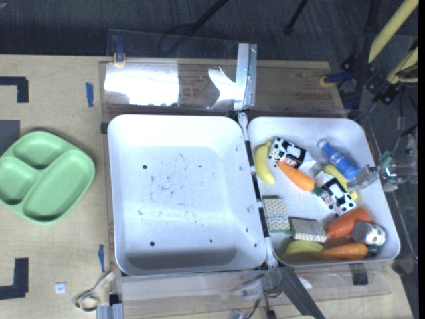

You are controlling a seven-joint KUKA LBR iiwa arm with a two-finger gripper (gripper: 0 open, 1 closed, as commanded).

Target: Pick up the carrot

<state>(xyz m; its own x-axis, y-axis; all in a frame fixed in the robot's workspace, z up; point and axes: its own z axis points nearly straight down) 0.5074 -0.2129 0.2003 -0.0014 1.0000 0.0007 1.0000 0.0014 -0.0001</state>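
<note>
One carrot (296, 177) in right bin (377, 153)

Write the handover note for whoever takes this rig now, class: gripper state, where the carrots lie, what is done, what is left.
Gripper: state cannot be told.
Right bin: one carrot lies near the middle beside a banana and a black-and-white toy; a second carrot lies along the near wall.
Done: nothing; both carrots rest in the bin.
Left: grasp one carrot and lift it.
</note>
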